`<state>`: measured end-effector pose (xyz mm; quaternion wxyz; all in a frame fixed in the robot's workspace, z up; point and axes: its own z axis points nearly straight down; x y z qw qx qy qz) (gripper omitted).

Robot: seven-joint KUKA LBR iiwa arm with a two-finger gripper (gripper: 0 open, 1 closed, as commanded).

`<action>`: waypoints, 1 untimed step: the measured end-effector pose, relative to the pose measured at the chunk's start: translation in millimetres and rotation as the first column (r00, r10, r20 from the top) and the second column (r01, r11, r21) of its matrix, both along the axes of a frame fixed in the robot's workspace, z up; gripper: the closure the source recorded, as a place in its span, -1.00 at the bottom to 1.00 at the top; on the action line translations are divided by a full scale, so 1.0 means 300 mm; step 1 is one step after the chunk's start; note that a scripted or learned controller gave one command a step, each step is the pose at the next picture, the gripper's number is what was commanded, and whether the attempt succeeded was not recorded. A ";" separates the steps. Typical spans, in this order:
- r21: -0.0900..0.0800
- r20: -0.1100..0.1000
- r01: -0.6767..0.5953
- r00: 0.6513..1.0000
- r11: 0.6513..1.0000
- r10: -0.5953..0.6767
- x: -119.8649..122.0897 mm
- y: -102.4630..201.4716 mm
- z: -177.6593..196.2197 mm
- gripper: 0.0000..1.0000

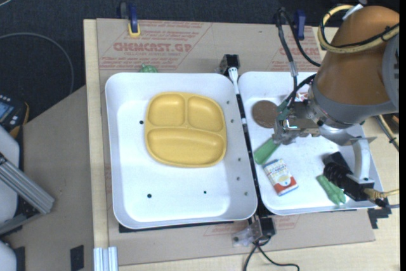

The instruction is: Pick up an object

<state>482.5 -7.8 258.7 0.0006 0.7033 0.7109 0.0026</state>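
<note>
Up front in the right bin (304, 205): small carton (280, 176) and green scrap (331, 189). Green stick (265, 151) lies just behind the carton, top end at the hand (287, 130), can't tell if it's open or closed.

Green stick (265, 151) and brown disc (261, 113) — each partly beneath the gripper (287, 134)

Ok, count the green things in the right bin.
2. A green stick lies by the right bin's left wall, beside the gripper; a second green piece lies near its lower right corner. The arm covers part of the bin, so more may be hidden.
</note>
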 end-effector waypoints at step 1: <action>0.001 0.004 0.000 1.000 1.000 0.000 -0.008 0.247 0.234 1.00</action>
